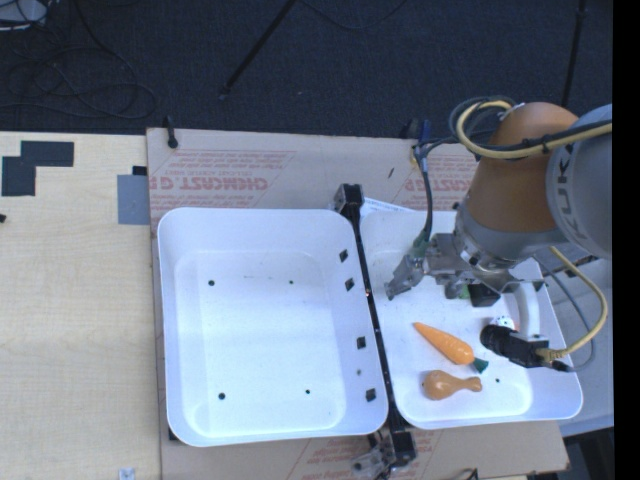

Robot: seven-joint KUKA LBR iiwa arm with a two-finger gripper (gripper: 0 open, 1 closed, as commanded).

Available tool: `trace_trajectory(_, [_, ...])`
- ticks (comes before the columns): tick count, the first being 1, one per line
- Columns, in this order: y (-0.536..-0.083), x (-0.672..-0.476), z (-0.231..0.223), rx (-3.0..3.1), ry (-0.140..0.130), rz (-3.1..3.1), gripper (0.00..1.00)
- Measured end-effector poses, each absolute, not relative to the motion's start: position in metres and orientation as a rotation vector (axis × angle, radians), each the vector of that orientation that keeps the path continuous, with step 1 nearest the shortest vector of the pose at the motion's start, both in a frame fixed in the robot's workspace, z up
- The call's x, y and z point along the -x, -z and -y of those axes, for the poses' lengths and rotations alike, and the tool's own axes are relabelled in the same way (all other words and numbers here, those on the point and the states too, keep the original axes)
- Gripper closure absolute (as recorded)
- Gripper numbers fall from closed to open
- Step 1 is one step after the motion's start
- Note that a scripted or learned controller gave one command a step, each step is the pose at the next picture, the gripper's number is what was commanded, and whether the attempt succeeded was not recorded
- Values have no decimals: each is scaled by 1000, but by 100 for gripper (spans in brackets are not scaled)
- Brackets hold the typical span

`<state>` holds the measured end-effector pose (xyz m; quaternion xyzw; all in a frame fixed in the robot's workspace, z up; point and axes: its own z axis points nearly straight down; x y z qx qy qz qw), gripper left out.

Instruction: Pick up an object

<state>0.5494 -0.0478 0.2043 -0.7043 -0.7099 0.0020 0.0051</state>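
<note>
Since the gripper point(400, 280) hangs over the far-left part of the right bin point(492, 419), close to the wall it shares with the left bin point(260, 333), both candidates lie toward the near side from it. Grip state: cannot tell, the tip is too small and grey-on-white to read as released or clenched.

Nearest target is the orange carrot point(445, 343), near-right of the gripper and apart from it. Its long axis runs diagonally, with the pointed tip far-left, aimed roughly back at the gripper, and the thick end near-right. The tan gourd-shaped toy point(449, 384) sits just nearer than the carrot. It is not touching the carrot as far as I can see. It lies roughly left-right, bulb left, neck right.

My judgement: the move is a short shift near-right and then down. The jaws should close across the carrot's diagonal, not along it. The carrot is the easier pick, and the gourd is second choice.
</note>
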Motion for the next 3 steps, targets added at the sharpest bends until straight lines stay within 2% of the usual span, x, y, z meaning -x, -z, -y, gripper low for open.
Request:
trace_trajectory(1, [-250,-584,85,2225,1,2221,0])
trace_trajectory(2, [-308,-502,155,2233,-2,2213,0])
trace_trajectory(3, [-173,-473,110,2210,-10,2212,0])
